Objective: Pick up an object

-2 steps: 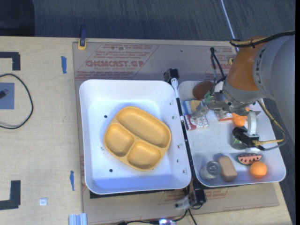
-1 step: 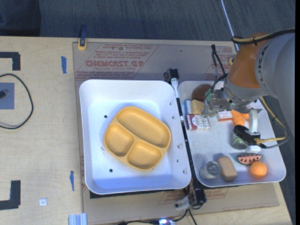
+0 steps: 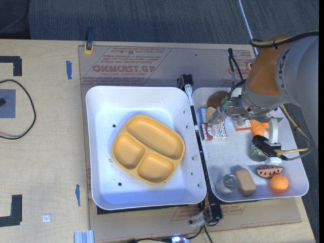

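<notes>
Wooden bench with two white bins and a few small things on it.

The bench [image 3: 45,151] is light wood, and a brown cardboard sheet [image 3: 131,65] with red printing lies on its middle part. On this sheet the left bin [image 3: 96,135] and the right bin [image 3: 298,178] stand side by side, with their near edges touching. A black cable [image 3: 28,113] lies in a loop on the left side of the bench. Some blue tape pieces [image 3: 69,70] are stuck on the wood near the sheet.
</notes>
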`<action>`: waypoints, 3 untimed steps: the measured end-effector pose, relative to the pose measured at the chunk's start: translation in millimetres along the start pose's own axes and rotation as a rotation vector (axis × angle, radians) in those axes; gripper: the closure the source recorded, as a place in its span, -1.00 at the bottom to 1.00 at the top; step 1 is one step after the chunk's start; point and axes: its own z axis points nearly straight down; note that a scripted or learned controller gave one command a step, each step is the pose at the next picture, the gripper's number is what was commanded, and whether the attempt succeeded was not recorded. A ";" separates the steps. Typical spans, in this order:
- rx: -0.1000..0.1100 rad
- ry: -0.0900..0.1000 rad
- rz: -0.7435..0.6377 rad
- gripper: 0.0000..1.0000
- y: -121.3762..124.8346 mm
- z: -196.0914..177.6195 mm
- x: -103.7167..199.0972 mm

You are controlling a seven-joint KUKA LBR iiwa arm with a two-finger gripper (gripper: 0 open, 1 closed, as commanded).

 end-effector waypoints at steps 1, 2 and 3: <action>-0.003 -0.002 -0.002 1.00 1.1 -10.5 0.1; -0.003 -0.002 -0.002 -1.00 1.0 -10.4 0.3; -0.006 -0.003 -0.003 1.00 2.1 -20.8 0.4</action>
